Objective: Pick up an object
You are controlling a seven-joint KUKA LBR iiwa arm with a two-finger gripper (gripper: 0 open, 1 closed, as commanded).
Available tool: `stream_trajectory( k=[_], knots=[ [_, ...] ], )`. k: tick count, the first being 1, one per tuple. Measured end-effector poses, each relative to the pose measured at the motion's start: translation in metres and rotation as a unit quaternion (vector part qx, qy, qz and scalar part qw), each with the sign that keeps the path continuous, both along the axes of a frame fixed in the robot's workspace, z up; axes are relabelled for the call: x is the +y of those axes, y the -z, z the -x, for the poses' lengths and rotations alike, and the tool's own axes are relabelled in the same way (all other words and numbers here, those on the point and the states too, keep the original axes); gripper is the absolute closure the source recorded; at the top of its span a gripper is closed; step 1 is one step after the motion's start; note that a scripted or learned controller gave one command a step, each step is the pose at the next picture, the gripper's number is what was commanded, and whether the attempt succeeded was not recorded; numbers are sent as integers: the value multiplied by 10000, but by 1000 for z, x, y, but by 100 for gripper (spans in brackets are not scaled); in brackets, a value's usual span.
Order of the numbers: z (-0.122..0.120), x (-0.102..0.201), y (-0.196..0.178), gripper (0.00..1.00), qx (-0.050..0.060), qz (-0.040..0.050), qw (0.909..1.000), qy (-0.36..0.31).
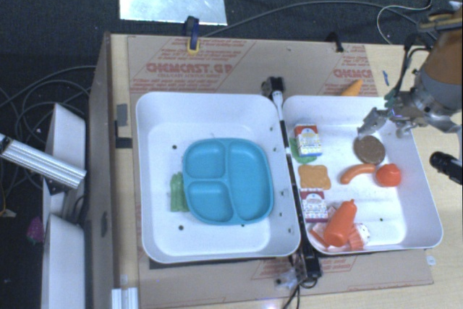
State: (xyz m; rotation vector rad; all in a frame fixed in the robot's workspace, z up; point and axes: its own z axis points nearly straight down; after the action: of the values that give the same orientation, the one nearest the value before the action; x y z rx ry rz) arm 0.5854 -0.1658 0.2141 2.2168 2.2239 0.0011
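My gripper hangs over the far right part of the right bin, fingers spread, open, with nothing between them. Just below its left finger lies a brown round disc. Nearer the front lie an orange sausage and a red tomato. On the bin's left side are a small milk carton, a slice of toast, a red-and-white carton and an orange bottle.
The left bin holds a blue divided plate with a green piece beside it. An orange carrot lies on the board behind the right bin. Cables run across the back of the bench.
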Motion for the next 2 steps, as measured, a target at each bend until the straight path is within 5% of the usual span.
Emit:
stream_trajectory(
  k=[1, 2],
  knots=[
    [-22, -41, 71, 0, 11, 1, 10000, 11],
    [-27, -42, 127, 0, -27, 17, 10000, 3]
  ],
)
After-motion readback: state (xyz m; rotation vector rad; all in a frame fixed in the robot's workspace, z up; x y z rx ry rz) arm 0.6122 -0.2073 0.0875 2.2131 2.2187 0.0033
